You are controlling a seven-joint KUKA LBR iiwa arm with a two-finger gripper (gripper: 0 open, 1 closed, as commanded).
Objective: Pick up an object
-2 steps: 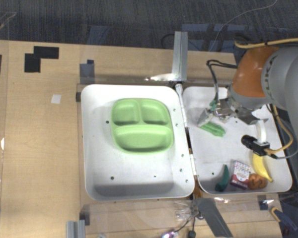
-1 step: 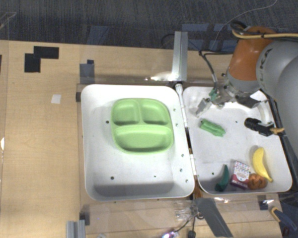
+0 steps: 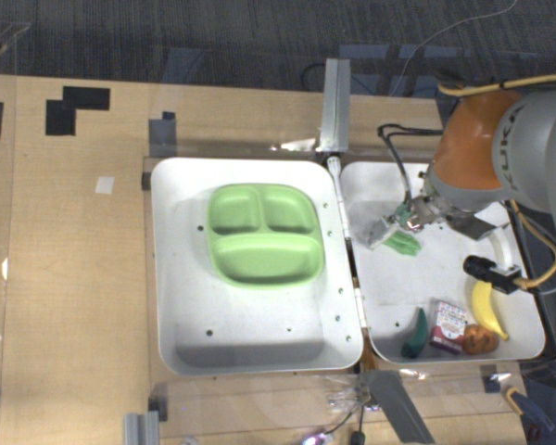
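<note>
Item: small green object (image 3: 405, 244), right bin (image 3: 380, 327), upper-middle floor, well apart from the banana (image 3: 486, 309), the carton (image 3: 449, 323), the dark green piece (image 3: 415, 334) and the reddish fruit (image 3: 480, 340) grouped at the bin's near right corner.
Orientation: long axis apparently runs left-right with a slight tilt; small and blurred, so which end leads is uncertain.
Tool: gripper (image 3: 396, 225) directly above and touching or nearly touching the item; finger spread cannot be told.
Left bin (image 3: 171, 248): green divided tray (image 3: 263, 233).
Risks: fingers landing along the long axis could push the piece aside; a shallow nip on one end could let it drop on lifting.
</note>
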